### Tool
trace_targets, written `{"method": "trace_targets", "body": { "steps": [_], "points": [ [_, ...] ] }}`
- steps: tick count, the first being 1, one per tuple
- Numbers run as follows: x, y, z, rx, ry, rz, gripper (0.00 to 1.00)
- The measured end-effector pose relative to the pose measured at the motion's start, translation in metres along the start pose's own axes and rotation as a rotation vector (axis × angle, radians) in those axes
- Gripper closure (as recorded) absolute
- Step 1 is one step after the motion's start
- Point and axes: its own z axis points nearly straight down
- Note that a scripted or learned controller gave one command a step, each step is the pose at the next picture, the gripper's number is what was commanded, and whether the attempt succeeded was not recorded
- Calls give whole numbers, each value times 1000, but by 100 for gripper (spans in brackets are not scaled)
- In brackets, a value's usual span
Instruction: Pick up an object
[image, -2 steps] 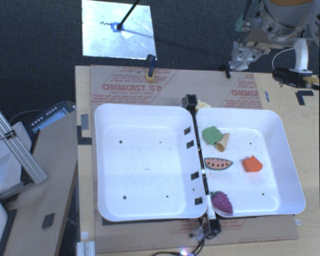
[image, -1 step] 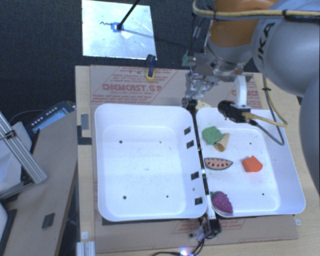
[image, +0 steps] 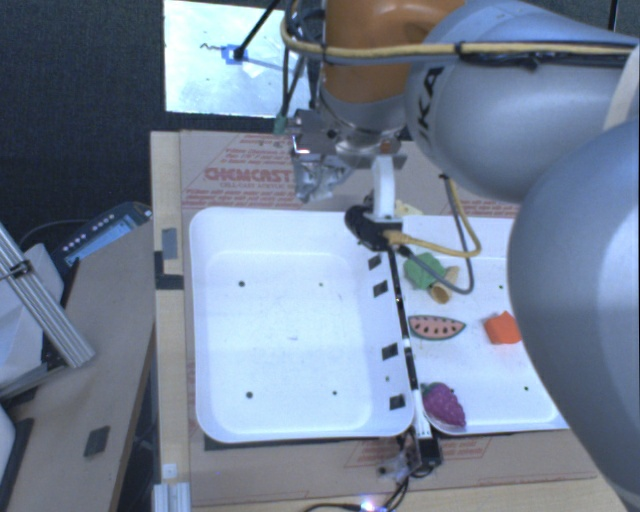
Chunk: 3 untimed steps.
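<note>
The right bin (image: 500, 400) holds several toy pieces. A green piece (image: 425, 268) with a tan end (image: 441, 291) lies near the divider, and a watermelon slice (image: 437, 327) sits below it. To the right is an orange block (image: 502, 328), and a purple grape bunch (image: 444, 404) rests at the near corner. A small yellow piece (image: 407, 209) peeks out at the bin's far edge. My gripper (image: 320, 178) hangs beyond the far rim of the left bin (image: 230, 300), over the cardboard, apart from all the toys.
The grey arm with its orange band (image: 380, 50) covers the upper right of the view. A black part with a yellow cable (image: 366, 226) hangs over the divider between the bins. A tilted device (image: 100, 232) and a metal rail (image: 40, 300) stand left of the bench.
</note>
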Motion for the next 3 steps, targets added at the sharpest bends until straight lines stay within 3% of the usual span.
{"method": "trace_targets", "body": {
  "steps": [1, 2, 3],
  "points": [
    [22, 25, -42, -6, -1, 6, 100],
    [55, 23, 31, 4, -3, 6, 100],
    [7, -35, 101, 12, -7, 14, 100]
  ]
}}
